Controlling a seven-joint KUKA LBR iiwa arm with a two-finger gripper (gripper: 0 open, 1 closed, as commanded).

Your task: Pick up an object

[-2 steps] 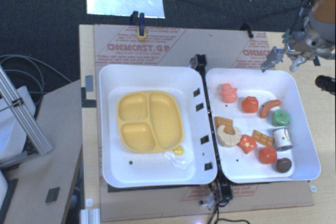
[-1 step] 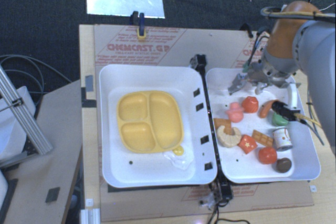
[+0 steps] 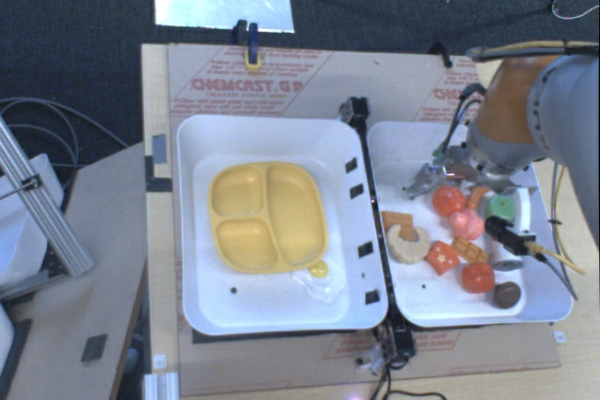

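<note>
hand [image 3: 424, 180] low in right bin [image 3: 548, 300], can't tell its state | toy foods clustered just beside: red tomato [image 3: 448, 200], pink piece [image 3: 466, 223] | likely light, hard, smooth, rounded, may slip | grip tomato across middle

Red "CHEMCAST" print, repeated, on brown board [image 3: 281, 80] under bins.

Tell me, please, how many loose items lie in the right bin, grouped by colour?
Counting what shows in the right bin, some of it partly under the gripper:
Red or orange-red: 3
Pink: 1
Tan or beige: 2
Orange: 1
Green: 1
Brown: 1
Total: 9
</note>
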